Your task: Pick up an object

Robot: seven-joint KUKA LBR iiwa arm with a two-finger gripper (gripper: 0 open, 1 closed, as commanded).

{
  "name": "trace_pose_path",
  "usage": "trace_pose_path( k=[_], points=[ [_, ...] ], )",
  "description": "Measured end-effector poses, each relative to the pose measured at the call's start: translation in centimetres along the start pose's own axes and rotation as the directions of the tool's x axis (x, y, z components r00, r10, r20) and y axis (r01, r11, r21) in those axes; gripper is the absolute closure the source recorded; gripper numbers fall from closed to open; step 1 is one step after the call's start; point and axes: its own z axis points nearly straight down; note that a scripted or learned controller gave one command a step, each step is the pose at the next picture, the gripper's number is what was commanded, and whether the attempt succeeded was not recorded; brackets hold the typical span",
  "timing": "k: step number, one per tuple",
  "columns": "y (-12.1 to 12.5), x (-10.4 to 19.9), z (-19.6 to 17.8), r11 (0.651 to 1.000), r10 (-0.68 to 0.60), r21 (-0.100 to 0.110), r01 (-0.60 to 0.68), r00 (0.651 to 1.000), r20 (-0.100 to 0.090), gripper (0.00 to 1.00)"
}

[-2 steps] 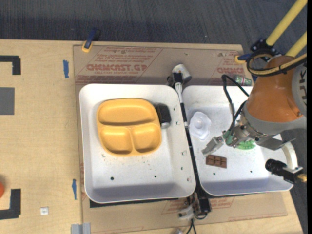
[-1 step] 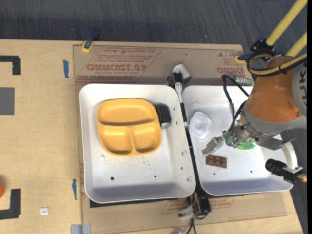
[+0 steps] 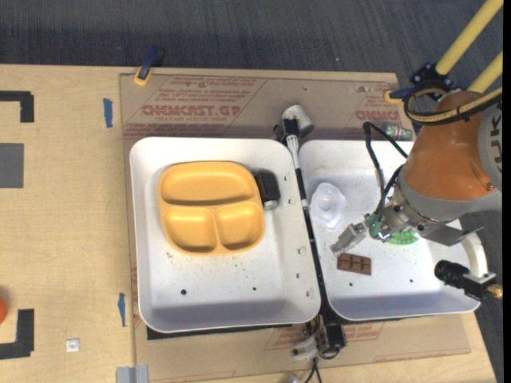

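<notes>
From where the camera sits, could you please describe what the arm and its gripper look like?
The arm is grey with a broad orange band above the wrist. Black cables loop beside it, and blue ones near its top. The gripper is small, metallic grey, ending in two slim jaws.

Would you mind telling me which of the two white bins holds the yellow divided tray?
The left bin holds the yellow divided tray; the right bin, where the gripper is, holds small items instead.

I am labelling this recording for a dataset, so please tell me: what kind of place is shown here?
Most likely a robotics lab bench for grasping trials. A grey and orange arm reaches over two shallow white bins set on cardboard, blue tape marks fix positions on the wooden bench, and the bins hold test items such as a yellow divided tray.
</notes>
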Motion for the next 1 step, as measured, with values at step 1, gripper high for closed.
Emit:
trace_pose_path(
  k=[1],
  points=[
    [0.0, 0.0, 0.0, 1.0, 0.0, 0.0, 0.0, 1.0, 0.0, 0.0]
  ],
)
